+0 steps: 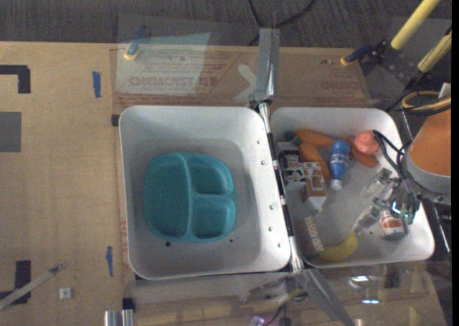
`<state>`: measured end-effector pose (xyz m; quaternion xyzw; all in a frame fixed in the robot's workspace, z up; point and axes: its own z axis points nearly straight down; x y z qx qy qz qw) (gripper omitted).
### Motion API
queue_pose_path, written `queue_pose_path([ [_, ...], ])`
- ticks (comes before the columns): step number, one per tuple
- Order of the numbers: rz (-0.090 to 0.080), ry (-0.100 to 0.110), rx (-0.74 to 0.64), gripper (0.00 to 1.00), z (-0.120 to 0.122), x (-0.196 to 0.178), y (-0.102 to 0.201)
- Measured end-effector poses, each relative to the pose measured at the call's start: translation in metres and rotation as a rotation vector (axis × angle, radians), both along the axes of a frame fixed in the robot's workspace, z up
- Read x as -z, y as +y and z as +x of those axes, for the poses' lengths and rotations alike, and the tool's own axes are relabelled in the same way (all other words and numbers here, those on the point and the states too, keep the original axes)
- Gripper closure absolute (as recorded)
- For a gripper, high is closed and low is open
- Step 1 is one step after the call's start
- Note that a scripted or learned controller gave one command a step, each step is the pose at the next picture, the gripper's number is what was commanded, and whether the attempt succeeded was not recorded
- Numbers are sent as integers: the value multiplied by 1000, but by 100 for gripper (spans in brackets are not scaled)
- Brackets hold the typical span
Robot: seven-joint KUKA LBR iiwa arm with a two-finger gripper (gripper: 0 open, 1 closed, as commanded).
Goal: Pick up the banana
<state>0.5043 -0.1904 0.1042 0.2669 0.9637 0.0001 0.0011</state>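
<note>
Two shallow white bins are seen side by side on the bench (64, 195). The left bin (136, 131) holds a teal divided plate (190, 195) lying flat near its middle. The right bin (423, 246) holds a loose clutter of smaller things.

The arm (434, 149) is seen entering from the right, with its orange band above the wrist, and the gripper (384, 206) is positioned low over the right part of the right bin. Whether its fingers are apart or together cannot be told, since they are blurred against the clutter, and nothing can be said to be held.

Along the far side of the right bin an orange carrot (315, 144) is laid, with a blue and white bottle (338, 163) just beside it and a small box (312, 180) close by. A small red and white can (392, 226) is seen just below the gripper.

The banana (338, 248) is found at the near edge of the right bin, toward its middle. It lies down and to the left of the gripper, near it but apart from it. Its long axis is judged to run roughly left to right with a slight curve, the right tip raised toward the gripper. A short move toward the near left, with the fingers set across that axis, is judged to be what the grasp calls for.
</note>
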Motion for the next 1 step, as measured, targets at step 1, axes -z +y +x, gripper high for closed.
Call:
queue_pose_path([
  [1,-2,-2,-174,0,-24,15,-35],
])
